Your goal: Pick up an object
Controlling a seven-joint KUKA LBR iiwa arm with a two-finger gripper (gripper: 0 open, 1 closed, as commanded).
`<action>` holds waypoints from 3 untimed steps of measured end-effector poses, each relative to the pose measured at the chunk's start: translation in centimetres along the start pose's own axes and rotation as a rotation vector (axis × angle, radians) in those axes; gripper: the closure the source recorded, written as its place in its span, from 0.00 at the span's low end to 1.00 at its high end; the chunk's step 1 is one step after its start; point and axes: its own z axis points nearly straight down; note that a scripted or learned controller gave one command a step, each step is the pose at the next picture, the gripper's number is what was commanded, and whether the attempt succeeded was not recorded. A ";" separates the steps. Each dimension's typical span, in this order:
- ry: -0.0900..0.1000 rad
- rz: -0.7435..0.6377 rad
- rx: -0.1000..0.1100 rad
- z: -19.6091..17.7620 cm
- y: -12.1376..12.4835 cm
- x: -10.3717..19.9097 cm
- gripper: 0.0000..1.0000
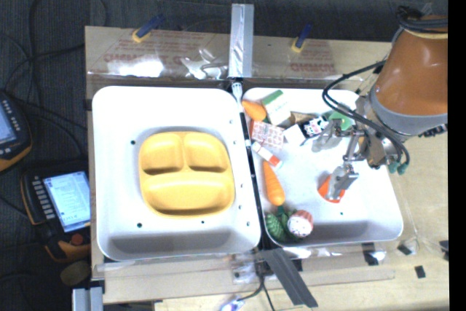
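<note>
Right bin (378, 226): your gripper (336, 184) hangs low over an orange piece (324, 189), placed for grasping; jaw state can't be told.

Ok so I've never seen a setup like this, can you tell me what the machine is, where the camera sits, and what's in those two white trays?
One camera looks down at a slant on a bench. The orange-banded robot arm reaches in from the right; its tool hangs over the right bin, by a small orange-red item. Whether it grips anything is unclear. That bin's left side holds two toy carrots, small boxes and a round toy. The left bin holds a yellow divided plate.
</note>
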 end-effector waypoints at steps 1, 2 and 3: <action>-0.010 -0.137 0.003 16.2 -3.7 -0.6 0.00; -0.002 -0.332 0.000 15.8 -9.5 -5.1 0.00; 0.011 -0.513 -0.006 16.4 -12.2 -13.1 0.00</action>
